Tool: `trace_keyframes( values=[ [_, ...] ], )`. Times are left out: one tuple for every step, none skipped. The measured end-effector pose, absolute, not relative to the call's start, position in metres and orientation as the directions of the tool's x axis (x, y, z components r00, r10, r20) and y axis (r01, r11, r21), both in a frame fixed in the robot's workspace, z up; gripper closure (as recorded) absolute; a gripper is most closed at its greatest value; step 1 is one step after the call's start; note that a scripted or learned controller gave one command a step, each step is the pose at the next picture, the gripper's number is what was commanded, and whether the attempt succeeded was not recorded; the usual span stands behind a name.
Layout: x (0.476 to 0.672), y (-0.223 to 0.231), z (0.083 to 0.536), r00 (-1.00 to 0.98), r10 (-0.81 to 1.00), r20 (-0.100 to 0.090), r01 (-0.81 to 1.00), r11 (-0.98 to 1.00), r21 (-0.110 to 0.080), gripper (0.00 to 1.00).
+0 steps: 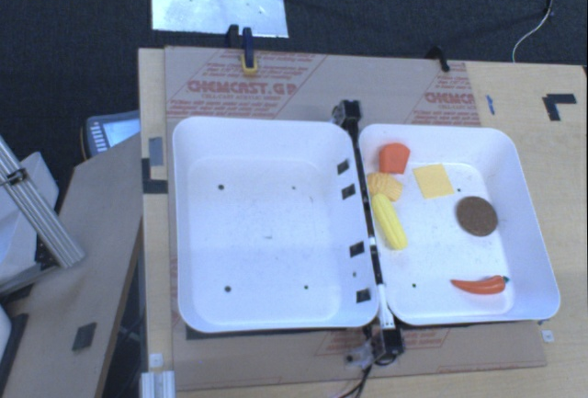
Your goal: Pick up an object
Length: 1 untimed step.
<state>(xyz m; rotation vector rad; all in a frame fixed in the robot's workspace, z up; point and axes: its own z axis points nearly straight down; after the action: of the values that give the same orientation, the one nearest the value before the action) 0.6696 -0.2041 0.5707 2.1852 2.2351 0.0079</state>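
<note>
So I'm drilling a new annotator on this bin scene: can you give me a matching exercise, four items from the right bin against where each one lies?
Items:
1. orange-red block
2. yellow square slice
3. brown round disc
4. red chili pepper

Places in the right bin:
A. near the front wall, lying roughly level
B. far corner next to the divider between the bins
C. toward the right side, about midway from back to front
D. just right of the orange-red block, a little nearer the front

Pairs: 1-B, 2-D, 3-C, 4-A
</note>
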Motion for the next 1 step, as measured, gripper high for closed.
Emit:
trace_keyframes(
  values=[
    [0.6698, -0.2033, 0.5826, -0.029, 1.000, -0.010, 0.999, 0.029, 0.019, 1.00]
  ],
)
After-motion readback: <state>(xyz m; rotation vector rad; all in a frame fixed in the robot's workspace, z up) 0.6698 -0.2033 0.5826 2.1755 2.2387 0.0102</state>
